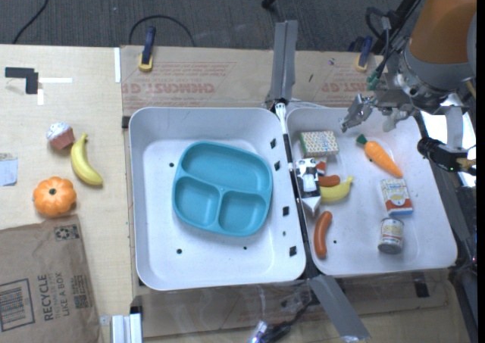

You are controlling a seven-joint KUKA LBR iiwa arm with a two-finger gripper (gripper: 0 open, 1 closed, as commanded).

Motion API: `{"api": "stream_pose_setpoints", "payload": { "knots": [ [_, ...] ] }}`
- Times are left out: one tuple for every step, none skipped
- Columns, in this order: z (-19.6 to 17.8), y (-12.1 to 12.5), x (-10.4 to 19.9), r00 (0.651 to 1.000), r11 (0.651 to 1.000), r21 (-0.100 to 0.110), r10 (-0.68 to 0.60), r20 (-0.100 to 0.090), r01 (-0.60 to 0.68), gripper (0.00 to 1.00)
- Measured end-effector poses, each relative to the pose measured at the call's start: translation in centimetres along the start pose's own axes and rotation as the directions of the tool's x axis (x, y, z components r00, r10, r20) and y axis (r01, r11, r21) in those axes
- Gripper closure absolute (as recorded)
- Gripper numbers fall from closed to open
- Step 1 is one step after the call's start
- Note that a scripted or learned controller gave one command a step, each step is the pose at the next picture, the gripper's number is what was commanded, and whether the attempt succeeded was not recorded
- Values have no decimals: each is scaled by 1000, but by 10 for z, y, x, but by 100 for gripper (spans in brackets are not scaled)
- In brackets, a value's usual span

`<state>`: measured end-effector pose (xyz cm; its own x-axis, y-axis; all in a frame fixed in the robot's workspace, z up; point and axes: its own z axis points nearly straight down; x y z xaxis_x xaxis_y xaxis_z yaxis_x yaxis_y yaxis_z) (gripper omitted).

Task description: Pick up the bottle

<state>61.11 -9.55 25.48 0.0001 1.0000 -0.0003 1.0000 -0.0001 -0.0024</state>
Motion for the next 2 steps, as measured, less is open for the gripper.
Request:
{"api": "stream_pose_setpoints", "payload": {
  "knots": [
    [65, 27, 90, 964, 964, 2, 265, 1, -265, 0],
    [63, 48, 119, 1000, 1000, -2, -5, 1, 5, 0]
  ]
}}
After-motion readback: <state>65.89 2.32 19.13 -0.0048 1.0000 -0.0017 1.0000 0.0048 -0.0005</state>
